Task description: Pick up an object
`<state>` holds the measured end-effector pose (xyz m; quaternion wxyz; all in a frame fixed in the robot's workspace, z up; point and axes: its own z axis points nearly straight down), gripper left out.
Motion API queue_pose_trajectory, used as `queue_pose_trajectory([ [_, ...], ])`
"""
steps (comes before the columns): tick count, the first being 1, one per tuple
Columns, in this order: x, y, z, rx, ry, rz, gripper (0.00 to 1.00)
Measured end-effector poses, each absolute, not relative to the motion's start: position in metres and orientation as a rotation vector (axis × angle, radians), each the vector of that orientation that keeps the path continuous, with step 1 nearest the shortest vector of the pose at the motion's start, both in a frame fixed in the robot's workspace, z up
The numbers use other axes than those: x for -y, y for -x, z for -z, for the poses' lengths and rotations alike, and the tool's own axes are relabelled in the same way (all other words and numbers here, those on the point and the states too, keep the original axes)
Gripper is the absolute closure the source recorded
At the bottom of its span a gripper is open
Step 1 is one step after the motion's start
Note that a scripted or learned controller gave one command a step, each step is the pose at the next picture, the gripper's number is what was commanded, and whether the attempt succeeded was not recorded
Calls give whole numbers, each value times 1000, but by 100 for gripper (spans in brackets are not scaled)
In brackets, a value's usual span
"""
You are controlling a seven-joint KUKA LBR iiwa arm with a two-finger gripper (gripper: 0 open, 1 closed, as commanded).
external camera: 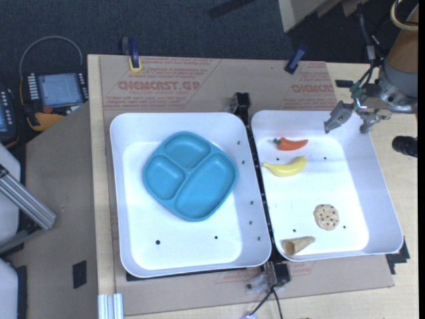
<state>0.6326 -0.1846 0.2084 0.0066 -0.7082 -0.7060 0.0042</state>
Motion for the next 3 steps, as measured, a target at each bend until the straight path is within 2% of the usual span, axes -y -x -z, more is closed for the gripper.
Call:
queue_pose_trajectory([
  [1, 184, -636, -217, 2221, 2221, -1, 0],
  [3, 196, -647, -110, 2219, 2218, -4, 0],
])
